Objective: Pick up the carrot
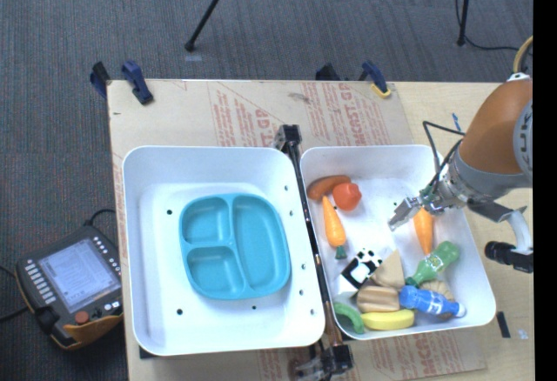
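Dark grey carpet surrounds a plywood bench point(261, 110) clamped at its far edge, bearing two shallow white bins. In the right bin point(383, 162), the gripper point(416, 212) hangs near the 3 o'clock wall; whether it grasps anything cannot be told. A tapered orange carrot point(423, 230) lies touching it at 5 o'clock. A second carrot point(333, 223) lies at 9 o'clock, by a glossy tomato point(347, 195). The left bin point(139, 197) holds a smooth blue compartment plate point(235, 245).
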`<state>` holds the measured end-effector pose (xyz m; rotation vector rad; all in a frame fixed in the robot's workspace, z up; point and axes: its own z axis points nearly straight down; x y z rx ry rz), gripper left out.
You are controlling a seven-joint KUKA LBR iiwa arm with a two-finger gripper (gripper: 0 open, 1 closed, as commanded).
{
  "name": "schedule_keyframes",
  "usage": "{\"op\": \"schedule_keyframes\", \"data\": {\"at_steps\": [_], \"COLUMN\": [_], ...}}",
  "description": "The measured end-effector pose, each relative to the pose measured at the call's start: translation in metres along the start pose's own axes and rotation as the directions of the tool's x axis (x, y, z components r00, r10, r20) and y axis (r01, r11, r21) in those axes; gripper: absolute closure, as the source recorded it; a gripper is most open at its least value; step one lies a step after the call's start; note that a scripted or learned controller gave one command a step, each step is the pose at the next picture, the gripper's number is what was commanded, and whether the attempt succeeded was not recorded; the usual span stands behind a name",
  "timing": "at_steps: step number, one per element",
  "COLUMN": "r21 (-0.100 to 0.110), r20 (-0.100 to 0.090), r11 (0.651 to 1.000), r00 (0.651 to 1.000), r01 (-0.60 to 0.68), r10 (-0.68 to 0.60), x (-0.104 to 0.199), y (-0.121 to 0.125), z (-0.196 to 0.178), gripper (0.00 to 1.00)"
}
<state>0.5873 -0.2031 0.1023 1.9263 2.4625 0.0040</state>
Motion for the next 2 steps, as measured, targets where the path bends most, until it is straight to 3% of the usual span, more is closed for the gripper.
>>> {"op": "schedule_keyframes", "data": {"at_steps": [1, 2], "r21": [-0.003, 0.014], "r20": [0.000, -0.006], "r11": [1.000, 0.931], "r00": [1.000, 0.931], "r01": [-0.001, -0.365], "r10": [0.001, 0.365], "x": [-0.001, 0.007], "y": [0.001, 0.028], "z": [-0.011, -0.108], "gripper": [1.00, 1.00]}}
